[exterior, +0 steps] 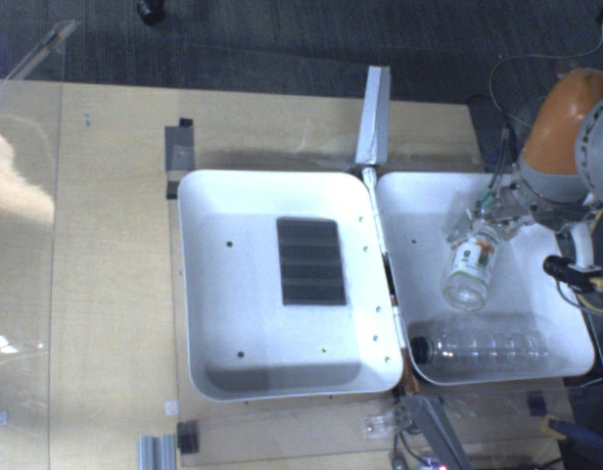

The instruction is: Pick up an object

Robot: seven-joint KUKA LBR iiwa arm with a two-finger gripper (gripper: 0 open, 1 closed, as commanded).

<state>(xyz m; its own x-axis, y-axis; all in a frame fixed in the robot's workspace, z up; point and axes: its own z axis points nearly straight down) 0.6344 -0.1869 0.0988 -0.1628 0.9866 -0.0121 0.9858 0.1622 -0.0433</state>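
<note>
**binwatcher:** So the arm (566, 135) is over the right bin (419, 204), and the gripper (492, 211) sits right at the neck end of a small clear bottle (470, 267). Bottle looks tilted, neck up toward the gripper, fat end down toward the bin floor. Can't honestly say whether the gripper is spread or closed on it, the wrist hides that bit, so no way to call it held.

**pickbot_fan:** Looks like thin clear plastic to me, so probably light, a bit squashy and slick. The label band around the middle might give more grip than the bare sides. The neck seems the stiffest spot to pinch, and that's where the gripper is anyway. Squeezing the belly could just dent it or let it pop out.

**binwatcher:** What else is in there?

**pickbot_fan:** A bigger clear bottle (483, 349) lying on its side along the near wall of the same bin, dark cap pointing left. It's near the small one but apart from it, so it shouldn't snag a straight lift. The left bin (208, 262) holds a dark ribbed block (310, 260) in the middle, well out of the way. The divider between the bins is close on the left, though.
</note>
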